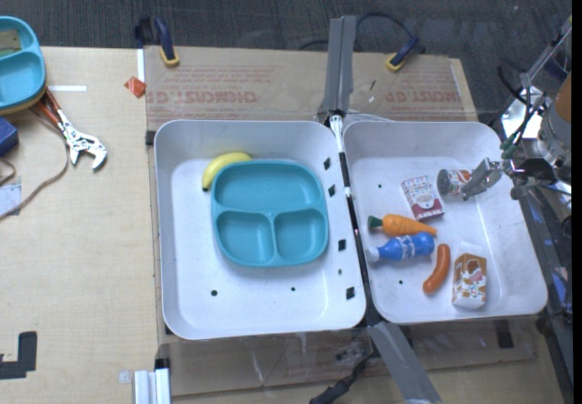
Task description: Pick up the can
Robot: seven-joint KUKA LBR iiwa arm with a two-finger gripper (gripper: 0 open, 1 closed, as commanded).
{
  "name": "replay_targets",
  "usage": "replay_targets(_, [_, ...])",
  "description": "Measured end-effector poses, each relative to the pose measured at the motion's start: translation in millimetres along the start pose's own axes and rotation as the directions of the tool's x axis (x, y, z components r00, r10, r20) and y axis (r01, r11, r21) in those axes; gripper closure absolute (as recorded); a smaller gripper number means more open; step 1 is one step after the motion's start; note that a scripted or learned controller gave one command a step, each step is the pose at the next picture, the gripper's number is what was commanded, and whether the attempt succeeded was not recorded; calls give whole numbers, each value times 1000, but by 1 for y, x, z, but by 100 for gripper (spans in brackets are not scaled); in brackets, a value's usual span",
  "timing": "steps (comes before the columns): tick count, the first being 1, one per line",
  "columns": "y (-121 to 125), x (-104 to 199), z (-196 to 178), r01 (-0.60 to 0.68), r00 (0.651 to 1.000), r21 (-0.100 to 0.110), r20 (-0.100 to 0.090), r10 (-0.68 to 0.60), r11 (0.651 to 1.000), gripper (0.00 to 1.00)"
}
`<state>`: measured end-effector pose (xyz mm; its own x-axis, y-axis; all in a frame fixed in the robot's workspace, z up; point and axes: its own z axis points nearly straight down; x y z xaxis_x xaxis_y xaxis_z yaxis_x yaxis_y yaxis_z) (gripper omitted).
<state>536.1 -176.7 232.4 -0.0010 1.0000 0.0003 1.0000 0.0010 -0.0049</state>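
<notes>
One can (452, 181) on its side, touching the pincer (482, 177).

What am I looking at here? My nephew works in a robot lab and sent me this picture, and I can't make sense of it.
One camera looks down at a slant on a bench with two shallow white bins. The grey arm reaching in from the right is a robot; its gripper sits right at a silver can lying in the right bin. Whether it actually holds the can is unclear. That bin also has a small red-and-white carton, a toy carrot, a blue bottle, a sausage and a snack packet. The left bin holds a blue divided plate and a banana. A wrench lies off left.
</notes>
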Motion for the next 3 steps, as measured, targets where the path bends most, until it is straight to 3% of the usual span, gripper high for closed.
replay_targets(1, [77, -39, 70, 4, 1000, -3, 2, -4, 1000, 0])
replay_targets(2, [80, -37, 141, 27, 1000, -3, -10, -27, 1000, 0])
replay_targets(3, [81, -37, 130, 29, 1000, -6, -7, -29, 1000, 100])
